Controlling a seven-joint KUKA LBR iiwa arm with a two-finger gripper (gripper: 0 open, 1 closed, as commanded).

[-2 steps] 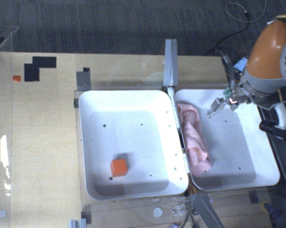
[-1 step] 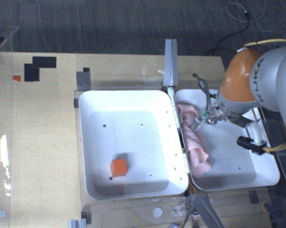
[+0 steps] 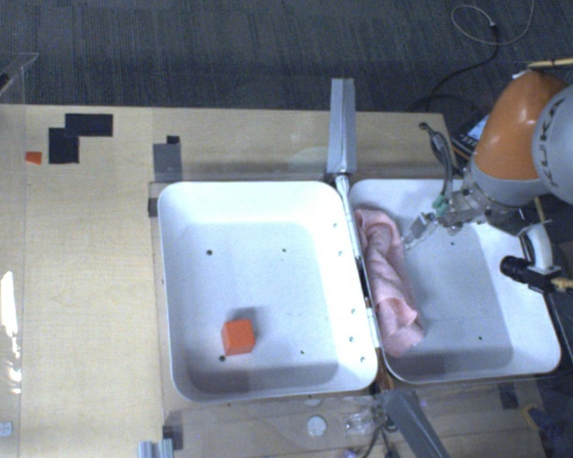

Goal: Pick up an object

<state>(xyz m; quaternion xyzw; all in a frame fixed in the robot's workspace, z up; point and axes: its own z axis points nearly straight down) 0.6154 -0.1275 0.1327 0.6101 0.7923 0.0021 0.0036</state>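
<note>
Cloth (image 3: pixel 390 284): pink, bunched lengthwise along the left wall of the right bin (image 3: pixel 478 353), lying on the bin floor.
Block (image 3: pixel 239 337): orange, seen in the left bin (image 3: pixel 267 215), toward its front left.
Gripper (image 3: pixel 420 230): held over the right bin, just right of the cloth's upper end; nothing is seen between the jaws.
Jaws: state cannot be told.

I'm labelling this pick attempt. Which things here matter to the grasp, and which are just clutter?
Job:
- gripper, over the right bin
- pink cloth, along that bin's left wall
- orange block in the left bin

Lying about:
- black patches and small orange marker on the bench
- cable loop on the floor
</note>
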